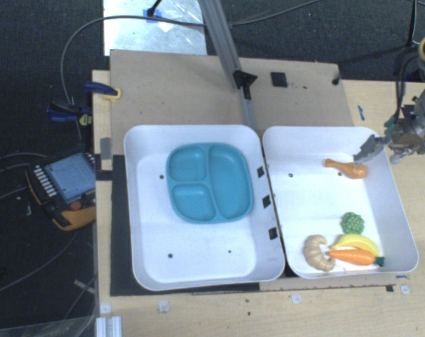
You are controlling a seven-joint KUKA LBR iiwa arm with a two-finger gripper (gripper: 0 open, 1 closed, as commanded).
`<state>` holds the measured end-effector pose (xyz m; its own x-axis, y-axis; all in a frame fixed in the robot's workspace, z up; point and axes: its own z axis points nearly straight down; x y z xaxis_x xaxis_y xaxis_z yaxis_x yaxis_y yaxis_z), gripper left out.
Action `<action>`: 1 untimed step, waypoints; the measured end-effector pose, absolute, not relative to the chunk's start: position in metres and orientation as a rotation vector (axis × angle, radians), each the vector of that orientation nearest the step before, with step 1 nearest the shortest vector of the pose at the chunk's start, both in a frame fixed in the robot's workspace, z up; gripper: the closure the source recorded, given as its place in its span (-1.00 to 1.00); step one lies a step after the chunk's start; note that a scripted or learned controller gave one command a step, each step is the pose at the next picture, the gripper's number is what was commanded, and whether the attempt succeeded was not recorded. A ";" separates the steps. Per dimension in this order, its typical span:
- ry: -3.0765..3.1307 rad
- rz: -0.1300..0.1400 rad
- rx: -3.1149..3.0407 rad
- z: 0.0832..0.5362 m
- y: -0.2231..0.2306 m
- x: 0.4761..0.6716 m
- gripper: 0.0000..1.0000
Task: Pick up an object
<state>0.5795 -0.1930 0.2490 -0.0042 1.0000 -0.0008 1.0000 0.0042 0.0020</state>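
Reaching from right | end effector (370,148) above drumstick (347,167), right bin (402,209) | finger state unclear

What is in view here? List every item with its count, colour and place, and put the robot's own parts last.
bins: 2, white, side by side on the bench
divided plate: 1, blue, in the left bin
drumstick: 1, orange-brown, upper part of the right bin
broccoli: 1, green, lower right of the right bin
banana: 1, yellow, just below the broccoli
carrot: 1, orange, beneath the banana
croissant: 1, tan, left of the carrot
clamps: 2, blue and yellow-tipped, at the bench's left edge
handheld device: 1, orange and black, on the floor at left
pincer: 1, grey, at the drumstick's right end
arm: 1, grey, at the right edge
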 end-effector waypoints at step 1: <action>2.222 0.000 2.218 0.207 -0.199 0.583 -1.00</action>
<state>0.5834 -0.1986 0.2066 -0.0015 1.0000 -0.0014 1.0000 0.0015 0.0013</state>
